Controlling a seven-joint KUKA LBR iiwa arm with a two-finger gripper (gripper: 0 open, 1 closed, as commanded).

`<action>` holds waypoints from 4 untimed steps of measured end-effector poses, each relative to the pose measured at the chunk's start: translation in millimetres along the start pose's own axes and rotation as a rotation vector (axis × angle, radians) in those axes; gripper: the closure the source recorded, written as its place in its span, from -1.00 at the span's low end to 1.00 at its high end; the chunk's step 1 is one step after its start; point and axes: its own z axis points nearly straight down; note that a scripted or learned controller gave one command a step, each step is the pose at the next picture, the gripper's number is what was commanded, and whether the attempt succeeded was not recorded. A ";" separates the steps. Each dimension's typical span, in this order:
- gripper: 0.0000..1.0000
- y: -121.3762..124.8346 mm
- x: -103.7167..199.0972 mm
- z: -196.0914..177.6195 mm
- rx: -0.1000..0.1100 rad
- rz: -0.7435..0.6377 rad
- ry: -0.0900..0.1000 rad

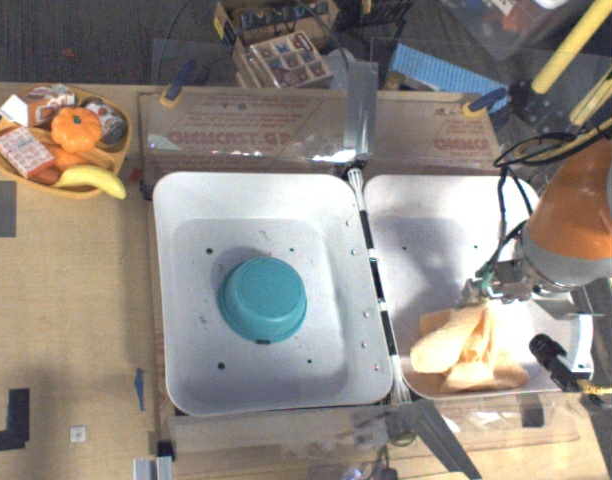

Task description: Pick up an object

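Nearest the camera, a crumpled yellow-orange cloth [464, 353] lies at the front edge of the right bin [426, 228], bunched into folds, with one fold rising toward the gripper. The gripper [483, 290] sits directly at the upper end of that raised fold, touching or just above it; whether its fingers are apart or closed cannot be told, and it cannot be confirmed that cloth lies between them. The arm [576, 218], grey with an orange band, enters from the right over the same bin, cables looping beside it. In the left bin [176, 218], a teal bowl [264, 299] rests upside down near the centre, well apart from the gripper. Farther back, on the bench at far left, a basket [58, 140] holds a small pumpkin, a banana and boxed items.
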 end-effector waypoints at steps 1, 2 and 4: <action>-1.00 -0.3 -0.5 0.0 0.000 0.001 0.000; -1.00 -26.8 -5.6 33.9 -0.009 -0.080 -0.001; 1.00 18.5 12.9 -37.7 0.001 -0.006 0.000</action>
